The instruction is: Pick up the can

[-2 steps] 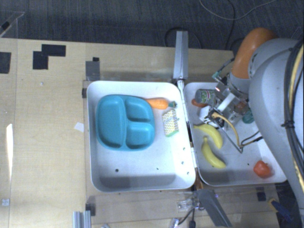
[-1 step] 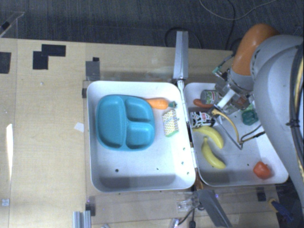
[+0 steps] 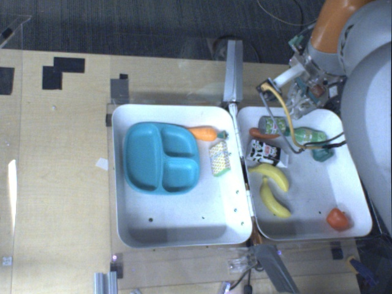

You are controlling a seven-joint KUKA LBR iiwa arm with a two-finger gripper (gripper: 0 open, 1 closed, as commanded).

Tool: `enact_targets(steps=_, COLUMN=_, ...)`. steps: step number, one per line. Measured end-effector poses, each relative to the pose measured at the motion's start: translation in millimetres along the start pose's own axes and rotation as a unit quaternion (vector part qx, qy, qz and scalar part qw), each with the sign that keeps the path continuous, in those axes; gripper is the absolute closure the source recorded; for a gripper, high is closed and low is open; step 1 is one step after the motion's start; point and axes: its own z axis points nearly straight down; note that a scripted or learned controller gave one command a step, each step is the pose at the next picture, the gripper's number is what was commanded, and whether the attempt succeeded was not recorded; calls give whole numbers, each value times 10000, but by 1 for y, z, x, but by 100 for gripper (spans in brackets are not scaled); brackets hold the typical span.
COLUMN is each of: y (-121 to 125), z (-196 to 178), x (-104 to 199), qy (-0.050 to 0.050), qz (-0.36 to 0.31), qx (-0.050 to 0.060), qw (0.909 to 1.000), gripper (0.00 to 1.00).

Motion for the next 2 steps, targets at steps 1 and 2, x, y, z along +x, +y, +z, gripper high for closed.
enact_targets(steps=1, y=-39, z=61, x=-23, qy=-5, qz=-2138, qx=11, qw=9769, gripper=100)
enact_targets(steps=2, y=-39, z=50, x=-22, qy=14, qz=-2144, qx=3, qw=9767, gripper=100)
